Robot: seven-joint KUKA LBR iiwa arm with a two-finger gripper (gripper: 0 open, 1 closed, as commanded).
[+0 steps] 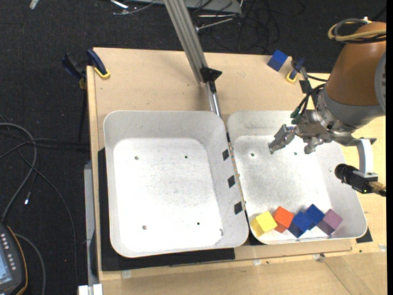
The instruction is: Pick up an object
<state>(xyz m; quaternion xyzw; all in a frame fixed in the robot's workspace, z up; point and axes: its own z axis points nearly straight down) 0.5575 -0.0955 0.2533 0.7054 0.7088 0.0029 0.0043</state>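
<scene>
Claw (296, 141) open, nothing between fingers, above right bin (258, 126) centre. 4 blocks at bin's 6 o'clock wall: yellow (264, 223), orange (283, 217), blue (306, 219), purple (330, 220).

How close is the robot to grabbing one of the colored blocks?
Nothing is picked up yet. The yellow block, orange block, blue block and purple block all lie along the right bin's near edge. The gripper hangs over the bin's far part, holding nothing. Reaching, grabbing and lifting remain.
</scene>
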